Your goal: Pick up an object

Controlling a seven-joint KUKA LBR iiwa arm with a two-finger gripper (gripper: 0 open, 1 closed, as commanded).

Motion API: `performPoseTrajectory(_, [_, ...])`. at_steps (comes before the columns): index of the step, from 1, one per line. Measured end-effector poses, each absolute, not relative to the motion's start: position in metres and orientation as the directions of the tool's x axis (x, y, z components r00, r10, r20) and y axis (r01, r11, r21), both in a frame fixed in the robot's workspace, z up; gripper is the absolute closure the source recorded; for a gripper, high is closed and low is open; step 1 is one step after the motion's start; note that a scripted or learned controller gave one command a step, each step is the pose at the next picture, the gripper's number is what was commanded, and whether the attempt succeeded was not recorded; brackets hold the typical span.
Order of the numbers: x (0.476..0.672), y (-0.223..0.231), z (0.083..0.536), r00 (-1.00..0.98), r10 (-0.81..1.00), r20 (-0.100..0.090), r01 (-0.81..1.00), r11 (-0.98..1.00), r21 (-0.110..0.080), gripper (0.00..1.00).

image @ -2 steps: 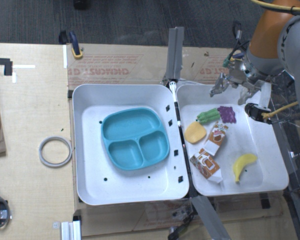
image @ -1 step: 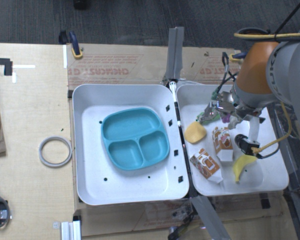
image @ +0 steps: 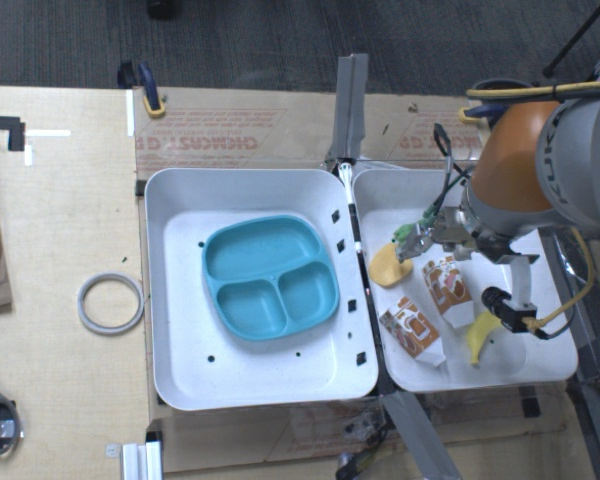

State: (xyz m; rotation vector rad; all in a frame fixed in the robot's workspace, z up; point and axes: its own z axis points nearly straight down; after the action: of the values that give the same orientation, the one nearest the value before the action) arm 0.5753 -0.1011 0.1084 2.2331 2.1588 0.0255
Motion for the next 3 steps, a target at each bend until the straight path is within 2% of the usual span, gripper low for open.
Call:
performPoseTrajectory(1, [0.541,-0.118,0.091,0.046,0.999,0.0,0.999,-0.046,-0.002,0.0])
performPoseTrajectory(2, [0.541,-0.119,0.101,0.05,0.999,-0.001,0.999,-0.05,-0.001,1.0])
performPoseTrajectory(3, [0.605,-0.069,0.191,0.231,0.973,-0.002,0.973,-0.231,-0.002,1.0])
